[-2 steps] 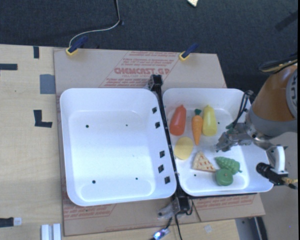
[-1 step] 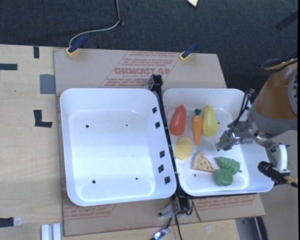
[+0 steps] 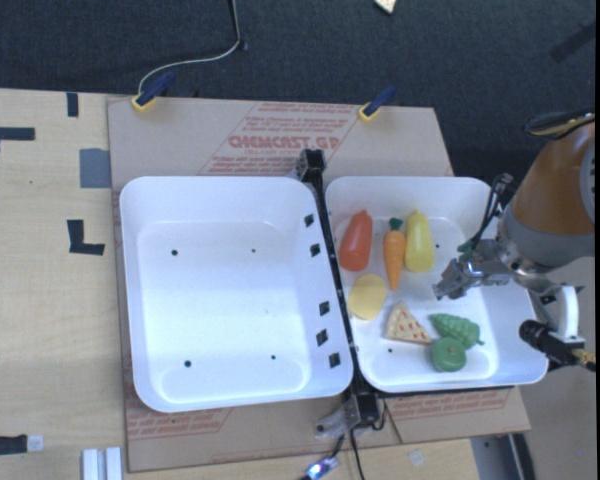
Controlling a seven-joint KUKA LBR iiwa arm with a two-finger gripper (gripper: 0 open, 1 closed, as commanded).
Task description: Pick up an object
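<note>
Left bin [image 3: 220,288] bare. Right bin [image 3: 475,193] crowded: red pepper [image 3: 356,240], carrot [image 3: 394,254], yellow item [image 3: 419,242], lemon [image 3: 368,296], pizza slice [image 3: 408,325], greens [image 3: 453,328]. Gripper [image 3: 455,282] hovers by bin's right side; claw state unclear. Risk: tight packing, claw nudges neighbours, pinch slips.

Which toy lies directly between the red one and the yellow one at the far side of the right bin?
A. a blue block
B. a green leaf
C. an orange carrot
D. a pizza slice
C: the orange carrot lies between the red toy and the yellow toy in the right bin.
</note>
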